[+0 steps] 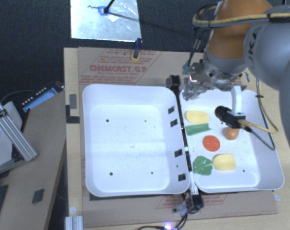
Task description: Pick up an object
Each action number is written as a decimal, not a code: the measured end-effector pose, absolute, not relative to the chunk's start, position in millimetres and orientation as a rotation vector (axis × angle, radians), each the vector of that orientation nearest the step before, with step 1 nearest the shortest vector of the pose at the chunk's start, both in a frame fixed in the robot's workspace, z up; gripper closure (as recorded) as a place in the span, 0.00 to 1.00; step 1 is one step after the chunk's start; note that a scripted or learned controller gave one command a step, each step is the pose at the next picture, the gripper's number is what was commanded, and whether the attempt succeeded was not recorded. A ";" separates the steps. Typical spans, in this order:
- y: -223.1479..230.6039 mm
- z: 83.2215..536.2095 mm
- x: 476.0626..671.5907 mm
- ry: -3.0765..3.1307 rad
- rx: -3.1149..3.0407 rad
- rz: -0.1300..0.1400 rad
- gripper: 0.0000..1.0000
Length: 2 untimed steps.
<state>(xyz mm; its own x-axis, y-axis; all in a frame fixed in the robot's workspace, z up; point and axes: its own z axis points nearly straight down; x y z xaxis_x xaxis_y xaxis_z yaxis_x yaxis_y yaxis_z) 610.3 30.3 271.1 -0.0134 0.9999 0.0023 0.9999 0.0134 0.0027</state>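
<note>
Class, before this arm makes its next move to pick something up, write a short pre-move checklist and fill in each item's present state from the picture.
1. Objects in the right bin: ok; yellow piece, green pod, red disc lie there.
2. Targets apart: red disc ok; yellow piece and green pod touch, not ok.
3. Gripper over that bin's far left corner: ok.
4. Finger opening: cannot tell.
5. Anything gripped: cannot tell.
</note>
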 end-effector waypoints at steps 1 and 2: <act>109.1 185.7 643.7 2.237 2.212 -0.001 1.00; 103.1 191.3 644.4 2.226 2.216 0.001 0.00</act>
<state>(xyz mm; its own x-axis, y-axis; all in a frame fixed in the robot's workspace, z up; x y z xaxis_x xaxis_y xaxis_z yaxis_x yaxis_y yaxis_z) 644.4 103.1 191.3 -0.0046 1.0000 0.0001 1.0000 0.0046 0.0011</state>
